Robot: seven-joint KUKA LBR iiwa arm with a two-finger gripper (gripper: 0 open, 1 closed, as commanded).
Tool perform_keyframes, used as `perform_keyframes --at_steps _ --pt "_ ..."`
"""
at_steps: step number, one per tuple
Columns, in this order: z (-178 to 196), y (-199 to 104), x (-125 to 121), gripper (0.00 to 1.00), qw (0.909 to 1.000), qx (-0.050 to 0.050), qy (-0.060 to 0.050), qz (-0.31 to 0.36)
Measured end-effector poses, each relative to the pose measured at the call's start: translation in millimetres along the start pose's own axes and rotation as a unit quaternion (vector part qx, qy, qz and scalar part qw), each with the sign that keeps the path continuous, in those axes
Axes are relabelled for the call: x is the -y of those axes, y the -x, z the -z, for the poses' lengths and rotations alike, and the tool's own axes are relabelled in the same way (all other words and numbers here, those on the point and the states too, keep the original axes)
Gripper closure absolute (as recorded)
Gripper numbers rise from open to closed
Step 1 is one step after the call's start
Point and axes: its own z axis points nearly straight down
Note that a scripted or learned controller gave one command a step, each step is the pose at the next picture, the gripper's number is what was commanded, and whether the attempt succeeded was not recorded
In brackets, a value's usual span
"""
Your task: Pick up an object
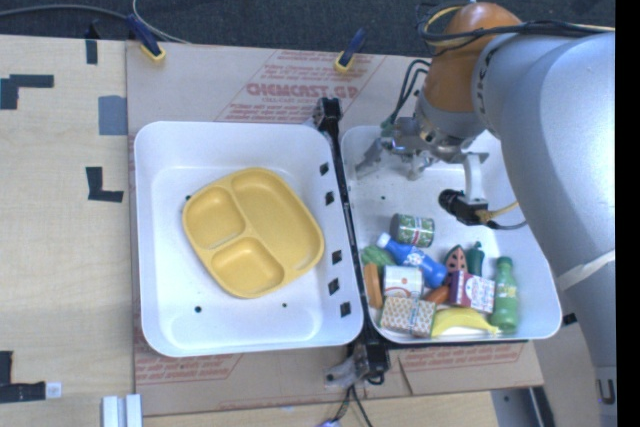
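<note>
My gripper [398, 155] hangs over the far end of the right bin [520, 215], below the orange wrist band. It is well apart from the pile of small items at the bin's near end. That pile holds a green can [412, 230], a blue bottle [414, 263], a white box [403, 280], a checkered box [407, 316], a banana [466, 322], a green bottle [504, 295] and an orange carrot [372, 286]. The can lies closest to the gripper, a short way nearer the front.
A yellow divided plate [252, 230] lies in the left bin [160, 245]. A black divider with clips [338, 205] runs between the bins. Cables and yellow clamps [350, 50] sit on the cardboard behind. The grey arm [560, 145] covers the right bin's right side.
</note>
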Motion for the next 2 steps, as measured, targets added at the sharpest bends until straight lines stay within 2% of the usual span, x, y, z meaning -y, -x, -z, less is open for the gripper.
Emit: perform_keyframes --at_steps 1,2 --pt "10.2 -0.3 -0.4 1.00 1.0000 0.000 0.001 0.000" --pt "10.2 -0.3 -0.4 0.00 1.0000 0.000 0.001 0.000"
